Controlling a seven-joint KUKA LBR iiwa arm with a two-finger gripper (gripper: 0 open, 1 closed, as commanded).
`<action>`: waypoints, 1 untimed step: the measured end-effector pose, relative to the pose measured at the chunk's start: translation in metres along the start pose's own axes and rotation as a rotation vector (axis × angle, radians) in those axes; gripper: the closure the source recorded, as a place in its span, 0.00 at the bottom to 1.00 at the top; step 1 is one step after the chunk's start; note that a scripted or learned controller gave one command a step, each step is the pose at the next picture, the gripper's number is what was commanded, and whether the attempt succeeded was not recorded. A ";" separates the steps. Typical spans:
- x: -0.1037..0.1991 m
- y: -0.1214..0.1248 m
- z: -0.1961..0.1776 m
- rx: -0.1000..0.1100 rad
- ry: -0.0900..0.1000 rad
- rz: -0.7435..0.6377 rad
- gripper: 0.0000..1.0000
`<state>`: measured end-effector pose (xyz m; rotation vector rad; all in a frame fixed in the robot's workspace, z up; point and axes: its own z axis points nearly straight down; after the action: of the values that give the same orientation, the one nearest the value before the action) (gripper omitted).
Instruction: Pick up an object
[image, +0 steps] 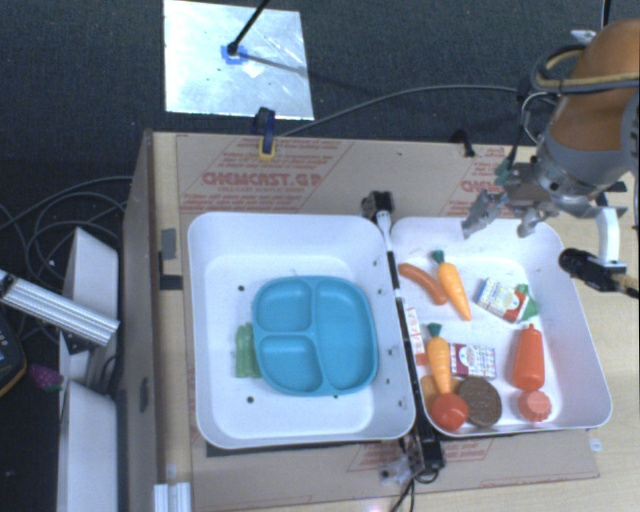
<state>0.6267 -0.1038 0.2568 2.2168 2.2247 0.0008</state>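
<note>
My gripper (504, 218) hangs over the far edge of the right bin (580, 330), open, with nothing between its fingers. Toy food lies in that bin below it: a carrot (455, 288), an orange sausage (423, 283), a small juice carton (500, 300), a second carrot (438, 352), a red-and-white carton (473, 360), a red-orange bottle-shaped piece (528, 357), a tomato (450, 412), a brown patty (482, 400) and a pink-red round piece (536, 405). The nearest pieces, the first carrot and the juice carton, lie a short way in front of the gripper.
The left bin (215, 270) holds a blue divided plate (315, 335) with a green piece (245, 352) at its left side. A black clamp (378, 205) sits where the bins meet. Cables and a metal rail (60, 310) lie off the bench at the left.
</note>
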 end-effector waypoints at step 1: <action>0.045 0.015 0.071 0.002 0.001 -0.001 0.00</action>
<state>0.6420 -0.0584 0.1856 2.2171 2.2277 -0.0007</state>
